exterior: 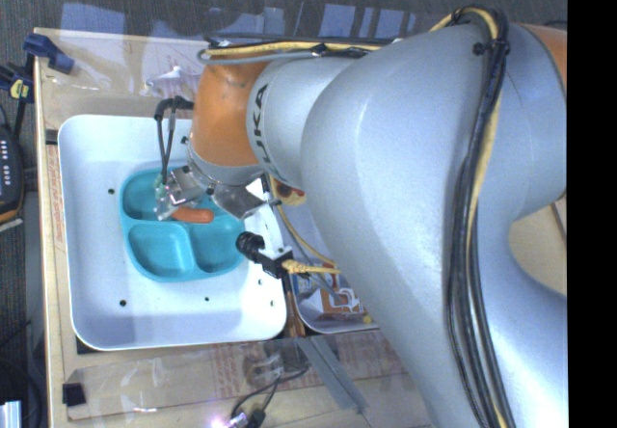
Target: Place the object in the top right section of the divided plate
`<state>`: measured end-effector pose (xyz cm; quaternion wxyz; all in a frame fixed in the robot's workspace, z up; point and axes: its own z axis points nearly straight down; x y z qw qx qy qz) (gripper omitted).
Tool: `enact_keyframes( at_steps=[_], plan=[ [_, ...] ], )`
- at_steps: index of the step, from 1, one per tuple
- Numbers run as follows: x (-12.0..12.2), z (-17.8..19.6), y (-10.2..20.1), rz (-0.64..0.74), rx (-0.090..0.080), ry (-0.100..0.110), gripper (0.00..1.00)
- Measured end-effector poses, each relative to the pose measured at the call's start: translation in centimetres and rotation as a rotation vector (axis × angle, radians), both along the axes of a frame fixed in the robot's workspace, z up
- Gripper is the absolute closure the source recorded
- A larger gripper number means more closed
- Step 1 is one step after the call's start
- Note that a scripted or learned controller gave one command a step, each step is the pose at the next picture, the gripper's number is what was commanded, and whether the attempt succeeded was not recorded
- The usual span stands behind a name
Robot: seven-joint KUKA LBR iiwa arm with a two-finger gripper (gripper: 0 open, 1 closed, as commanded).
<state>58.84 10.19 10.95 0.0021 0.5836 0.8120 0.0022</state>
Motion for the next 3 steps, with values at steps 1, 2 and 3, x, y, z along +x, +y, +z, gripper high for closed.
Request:
enact_keyframes(
  at_steps=[1,2,3],
  plan=[
    [-2.5,4.9,0.1,0.102,-0.002,0.008,1.00],
    [-2.5,4.9,0.1,0.102,-0.002,0.008,0.00],
    [1.9,25.3,2.9,0.089,0.000,0.005,0.00]
  ],
)
